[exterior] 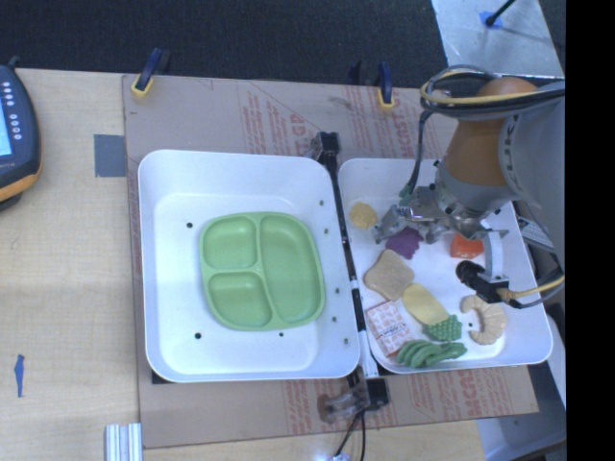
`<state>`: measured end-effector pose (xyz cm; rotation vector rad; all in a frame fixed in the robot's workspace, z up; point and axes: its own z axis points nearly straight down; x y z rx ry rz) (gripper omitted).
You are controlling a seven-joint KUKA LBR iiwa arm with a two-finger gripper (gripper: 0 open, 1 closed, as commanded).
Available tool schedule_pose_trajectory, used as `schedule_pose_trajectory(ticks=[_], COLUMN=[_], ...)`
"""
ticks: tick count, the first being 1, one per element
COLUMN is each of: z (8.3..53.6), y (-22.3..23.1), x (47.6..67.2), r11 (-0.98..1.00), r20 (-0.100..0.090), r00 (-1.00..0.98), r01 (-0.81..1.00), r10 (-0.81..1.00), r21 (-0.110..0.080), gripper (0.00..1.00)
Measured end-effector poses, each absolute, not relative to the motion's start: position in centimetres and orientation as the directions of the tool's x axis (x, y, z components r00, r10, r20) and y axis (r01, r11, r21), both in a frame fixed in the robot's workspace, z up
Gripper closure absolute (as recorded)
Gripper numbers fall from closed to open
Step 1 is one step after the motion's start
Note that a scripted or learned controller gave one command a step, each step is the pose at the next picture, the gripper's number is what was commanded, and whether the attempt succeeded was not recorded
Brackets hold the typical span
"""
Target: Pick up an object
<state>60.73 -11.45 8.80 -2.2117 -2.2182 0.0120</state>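
The right bin point(524, 353) holds several toy foods: a purple piece point(405, 245), a toast slice point(388, 277), a small yellow piece point(363, 215), an orange-red piece point(467, 248), a pale yellow oval point(424, 305), a red-patterned packet point(388, 327), green pea pods point(429, 353) and a beige pastry point(486, 319). My gripper point(417, 221) hangs low over the bin's far middle, just above the purple piece and right of the small yellow piece. The arm's wrist hides what lies directly beneath it.
The left bin point(163, 257) holds a green divided plate point(261, 269). A black ridge point(342, 248) joins the two bins. Clamps stand at the board's far edge, and a handheld controller point(14, 133) lies at the far left of the bench.
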Motion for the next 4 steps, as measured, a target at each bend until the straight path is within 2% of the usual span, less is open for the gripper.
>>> schedule_pose_trajectory(ticks=[1, 2, 3, 4], z=[10.3, 10.3, 9.1, 9.2], y=[-11.6, -11.6, -12.6, -9.7], x=[61.1, 61.1, 58.0, 61.5], r11=[0.005, 0.006, 0.003, 0.008], r20=[-0.001, -0.002, 0.000, -0.001], r00=[-0.005, -0.006, -0.003, -0.008], r01=[1.000, 1.000, 1.000, 1.000], r10=[1.000, 1.000, 1.000, 1.000], r21=[-0.004, -0.005, -0.006, 0.000], gripper=[1.00, 0.00, 0.00, 0.00])
